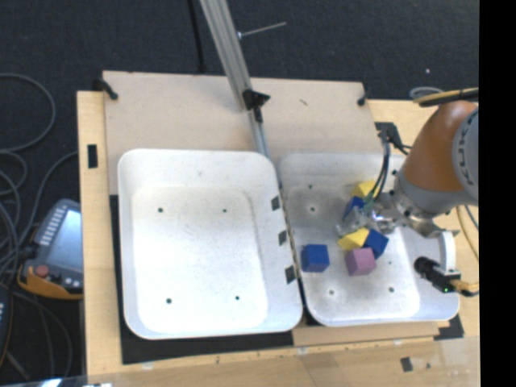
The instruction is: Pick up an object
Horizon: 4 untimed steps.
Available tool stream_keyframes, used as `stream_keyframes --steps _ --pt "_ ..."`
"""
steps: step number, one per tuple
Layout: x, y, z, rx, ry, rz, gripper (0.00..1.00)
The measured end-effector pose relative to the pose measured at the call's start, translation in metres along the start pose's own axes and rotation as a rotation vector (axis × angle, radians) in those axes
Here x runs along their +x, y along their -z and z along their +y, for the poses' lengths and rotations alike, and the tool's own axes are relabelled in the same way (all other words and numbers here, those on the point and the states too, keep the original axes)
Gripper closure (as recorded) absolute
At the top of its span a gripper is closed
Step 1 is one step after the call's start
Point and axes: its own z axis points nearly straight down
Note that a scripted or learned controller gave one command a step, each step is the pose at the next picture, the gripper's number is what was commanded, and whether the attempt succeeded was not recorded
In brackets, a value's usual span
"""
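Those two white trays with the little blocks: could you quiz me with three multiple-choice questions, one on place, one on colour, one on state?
1. Which bin holds the blocks?
A. the one nearer the arm
B. the far one
C. both

2. What colour is the block lying apart, toward the middle divider?
A. red
B. blue
C. green

3. Where is the end effector?
A. raised over the far bin
B. outside both bins
C. down among the cluster of blocks

Answers: A, the blocks lie in the right bin. B, the blue block sits alone. C, the end effector is at the cluster.

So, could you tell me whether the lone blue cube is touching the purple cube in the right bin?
Apart. The camera view shows a strip of white bin floor between the blue cube and the purple cube.
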Motion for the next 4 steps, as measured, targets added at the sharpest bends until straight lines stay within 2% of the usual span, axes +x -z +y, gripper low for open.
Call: stream_keyframes --steps 1,2,3,4 --pt "0.013 -0.027 0.038 0.006 0.005 0.008 0.00" --pt "0.031 -0.026 0.003 0.009 0.000 0.007 0.00" --pt "0.029 -0.015 0.005 0.004 -0.008 0.007 1.00" --pt "0.103 0.078 0.044 0.000 0.010 0.010 1.00"
